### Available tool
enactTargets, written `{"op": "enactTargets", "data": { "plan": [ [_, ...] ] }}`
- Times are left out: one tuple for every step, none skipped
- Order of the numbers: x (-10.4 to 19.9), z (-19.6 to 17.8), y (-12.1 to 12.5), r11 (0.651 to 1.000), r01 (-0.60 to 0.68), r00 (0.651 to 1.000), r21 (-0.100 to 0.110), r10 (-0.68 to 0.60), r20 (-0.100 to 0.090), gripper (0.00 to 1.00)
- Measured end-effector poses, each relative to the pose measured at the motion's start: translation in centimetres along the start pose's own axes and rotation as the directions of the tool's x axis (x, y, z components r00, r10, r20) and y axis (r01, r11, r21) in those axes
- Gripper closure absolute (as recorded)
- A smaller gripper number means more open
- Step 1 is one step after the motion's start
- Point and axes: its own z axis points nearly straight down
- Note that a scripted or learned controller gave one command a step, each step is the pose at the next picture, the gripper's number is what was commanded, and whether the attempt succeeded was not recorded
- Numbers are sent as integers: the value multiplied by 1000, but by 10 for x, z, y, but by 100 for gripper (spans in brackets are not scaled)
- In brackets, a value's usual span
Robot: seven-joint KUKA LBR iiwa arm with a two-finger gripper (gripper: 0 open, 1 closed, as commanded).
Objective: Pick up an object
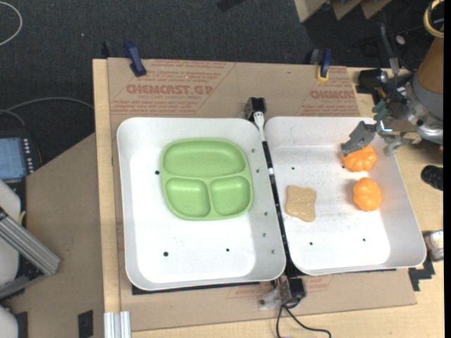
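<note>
Pumpkin (360, 160), upper of two orange ones, sits at right bin's (331, 255) far right side, directly under the gripper (361, 138). Finger state: cannot tell. Second pumpkin (366, 193) lies just nearer the camera.

My bench (211, 83) is a brown printed board, clamped along its far edge. Dark carpet (141, 13) lies beyond it, with cables (42, 108) trailing at left.

Bright, even overhead light; soft shadows, mild glare on white bins (141, 210)
</note>
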Motion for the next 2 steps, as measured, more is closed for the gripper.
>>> {"op": "enactTargets", "data": {
  "plan": [
    [119,38,-11,1000,12,1000,7,-12,-6,0],
    [156,13,-75,1000,5,1000,5,-5,-3,0]
  ]
}}
